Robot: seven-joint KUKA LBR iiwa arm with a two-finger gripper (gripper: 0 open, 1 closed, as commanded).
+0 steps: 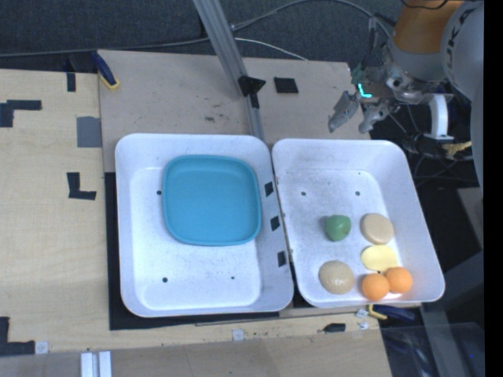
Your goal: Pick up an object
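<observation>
Six small objects lie clustered in the right bin's near right corner; the gripper hangs beyond its far rim, fingers spread, holding nothing

Arm cropped (top-right corner)
</observation>
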